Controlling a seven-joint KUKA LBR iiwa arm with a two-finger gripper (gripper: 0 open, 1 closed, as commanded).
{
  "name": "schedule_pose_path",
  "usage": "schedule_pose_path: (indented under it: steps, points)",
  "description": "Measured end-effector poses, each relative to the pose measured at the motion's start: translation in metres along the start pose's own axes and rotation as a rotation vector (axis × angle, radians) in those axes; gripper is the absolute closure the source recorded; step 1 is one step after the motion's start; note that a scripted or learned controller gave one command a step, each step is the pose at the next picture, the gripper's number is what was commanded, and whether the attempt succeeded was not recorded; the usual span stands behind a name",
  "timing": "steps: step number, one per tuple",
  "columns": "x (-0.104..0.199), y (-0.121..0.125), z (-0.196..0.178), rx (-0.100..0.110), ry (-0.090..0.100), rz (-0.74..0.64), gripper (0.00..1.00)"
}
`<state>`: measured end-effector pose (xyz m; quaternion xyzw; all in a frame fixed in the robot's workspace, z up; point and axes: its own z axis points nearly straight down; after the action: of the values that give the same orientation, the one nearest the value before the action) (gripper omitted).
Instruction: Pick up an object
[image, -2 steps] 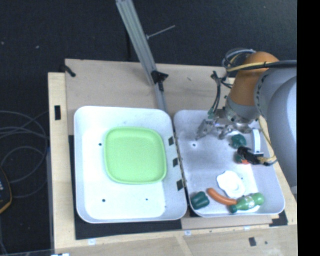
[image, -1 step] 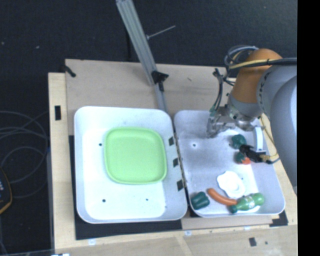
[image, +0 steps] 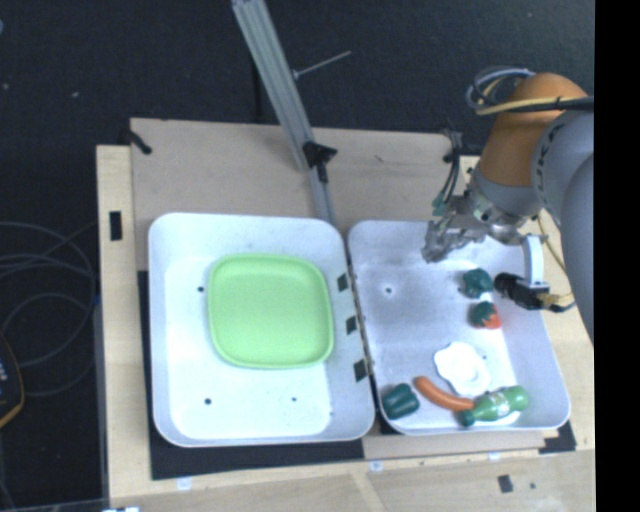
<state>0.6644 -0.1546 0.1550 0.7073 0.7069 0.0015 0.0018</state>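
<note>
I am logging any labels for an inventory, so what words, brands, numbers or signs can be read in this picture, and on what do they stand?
None can be read.
The green plate in the left bin is plain.
The green bottle in the right bin may carry a label, but it is too small and blurred to read.
The arm's tool shows no legible marking.

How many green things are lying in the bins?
4: a light green plate in the left bin; in the right bin, a dark green block, a green bottle and a teal piece.
</note>
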Motion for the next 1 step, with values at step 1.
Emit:
schedule_pose_path:
  steps: [1]
  points:
    - [0.0021,0.0058,-0.0625,-0.002,0.000,-0.001,1.00]
